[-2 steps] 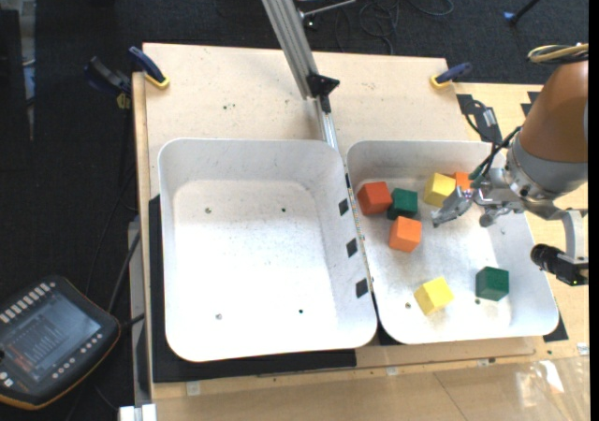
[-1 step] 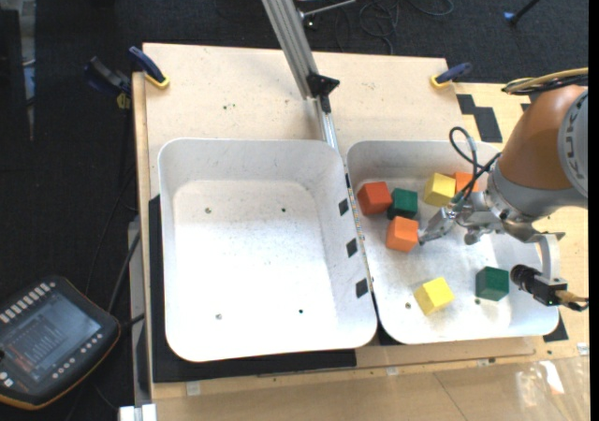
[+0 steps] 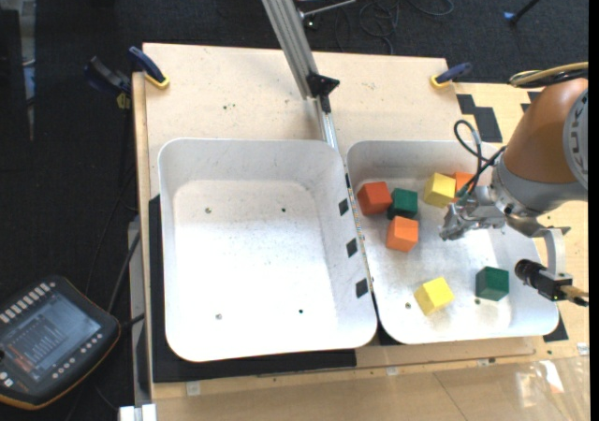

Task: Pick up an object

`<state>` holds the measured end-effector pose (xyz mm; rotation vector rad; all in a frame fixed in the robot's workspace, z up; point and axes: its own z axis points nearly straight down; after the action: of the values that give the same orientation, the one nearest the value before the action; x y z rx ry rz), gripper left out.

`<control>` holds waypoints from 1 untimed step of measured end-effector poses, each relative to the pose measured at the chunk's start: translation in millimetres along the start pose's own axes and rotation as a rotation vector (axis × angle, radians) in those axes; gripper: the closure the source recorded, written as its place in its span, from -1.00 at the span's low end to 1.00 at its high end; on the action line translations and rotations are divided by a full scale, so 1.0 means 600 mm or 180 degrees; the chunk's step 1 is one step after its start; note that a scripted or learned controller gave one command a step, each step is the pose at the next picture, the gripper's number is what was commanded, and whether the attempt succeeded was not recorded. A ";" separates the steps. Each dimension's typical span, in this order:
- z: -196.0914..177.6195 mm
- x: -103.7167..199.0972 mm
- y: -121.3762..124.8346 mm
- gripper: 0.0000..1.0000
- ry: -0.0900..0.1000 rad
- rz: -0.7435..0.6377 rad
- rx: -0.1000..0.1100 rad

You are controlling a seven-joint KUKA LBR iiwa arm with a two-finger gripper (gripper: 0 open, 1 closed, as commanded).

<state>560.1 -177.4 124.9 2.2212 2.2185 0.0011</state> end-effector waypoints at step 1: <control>-0.103 -0.010 0.008 1.00 -0.0007 -0.0009 -0.0017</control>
<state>565.0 -183.4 186.7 2.2144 2.2178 0.0048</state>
